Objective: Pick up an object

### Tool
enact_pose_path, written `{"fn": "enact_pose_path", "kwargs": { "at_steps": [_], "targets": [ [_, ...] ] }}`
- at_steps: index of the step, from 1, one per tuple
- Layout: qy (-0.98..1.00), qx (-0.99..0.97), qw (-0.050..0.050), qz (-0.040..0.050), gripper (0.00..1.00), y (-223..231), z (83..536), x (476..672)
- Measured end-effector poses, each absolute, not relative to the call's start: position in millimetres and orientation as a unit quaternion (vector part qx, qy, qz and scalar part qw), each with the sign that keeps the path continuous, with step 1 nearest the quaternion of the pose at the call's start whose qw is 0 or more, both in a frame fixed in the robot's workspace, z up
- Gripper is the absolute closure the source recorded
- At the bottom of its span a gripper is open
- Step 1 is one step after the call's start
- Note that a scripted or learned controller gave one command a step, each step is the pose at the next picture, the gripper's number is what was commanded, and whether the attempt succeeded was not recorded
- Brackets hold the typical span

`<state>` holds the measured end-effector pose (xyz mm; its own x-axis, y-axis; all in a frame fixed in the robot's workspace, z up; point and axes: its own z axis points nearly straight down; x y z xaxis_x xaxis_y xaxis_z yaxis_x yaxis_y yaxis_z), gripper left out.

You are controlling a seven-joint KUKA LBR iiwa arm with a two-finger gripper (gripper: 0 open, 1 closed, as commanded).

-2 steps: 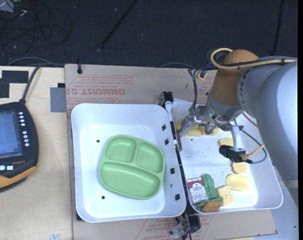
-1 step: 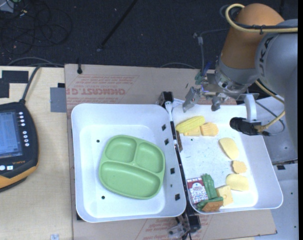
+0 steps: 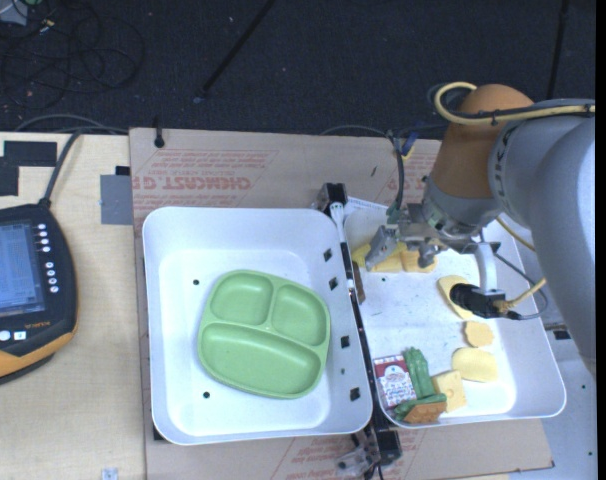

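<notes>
My gripper (image 3: 404, 251) is low over the far left corner of the right bin (image 3: 543, 398). Its fingers stand apart, open, on either side of a yellow chunk (image 3: 391, 261) lying on the bin floor; nothing is lifted. Further right lies a curved yellow piece (image 3: 451, 292). Two pale yellow slices (image 3: 477, 335) (image 3: 478, 366) sit towards the near right. At the near left of this bin are a red and white packet (image 3: 391, 378), a green stick (image 3: 419, 372) and a small yellow block (image 3: 451, 394).
The left bin (image 3: 173, 238) holds a green divided plate (image 3: 265, 333). A black divider clip (image 3: 335, 206) runs between the two bins. A handheld control pendant (image 3: 23, 283) lies on the bench at the far left.
</notes>
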<state>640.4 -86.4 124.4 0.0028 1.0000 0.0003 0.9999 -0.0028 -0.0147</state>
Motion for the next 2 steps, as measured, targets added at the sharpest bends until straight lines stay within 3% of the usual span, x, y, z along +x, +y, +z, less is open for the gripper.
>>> {"fn": "enact_pose_path", "kwargs": {
  "at_steps": [1,2],
  "targets": [
    [-0.707,-0.707,0.001,-0.0001,0.0,-108.8,89.4,645.2],
    [-0.707,-0.707,-0.005,0.0003,0.0,-83.9,90.6,643.4]
  ]
}}
